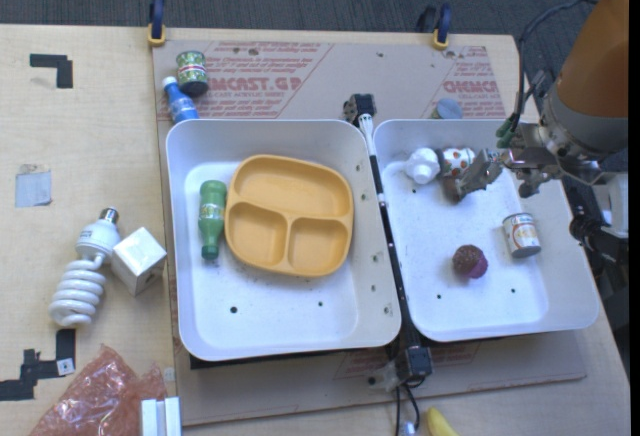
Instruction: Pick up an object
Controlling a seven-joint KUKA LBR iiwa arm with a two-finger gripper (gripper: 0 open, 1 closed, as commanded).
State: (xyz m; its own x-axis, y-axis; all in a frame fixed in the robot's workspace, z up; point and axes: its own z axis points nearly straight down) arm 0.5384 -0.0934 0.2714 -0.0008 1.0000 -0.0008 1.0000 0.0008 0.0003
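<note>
While the end effector (478,174) hovers low in the right bin (560,309), its tip sits right beside a white-and-red toy (440,164); whether its fingers are open or closed, I cannot tell. Close by lie a small can (520,234) and a dark red ball (470,261). Over in the left bin (270,324), a yellow divided tray (290,216) and a green bottle (211,218).

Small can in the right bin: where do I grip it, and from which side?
Grip the small can across its round body, coming straight down from above. It sits apart from the dark red ball and the bin's right wall, so fingers should fit on both sides. Whether it stands or leans, I cannot tell.
</note>
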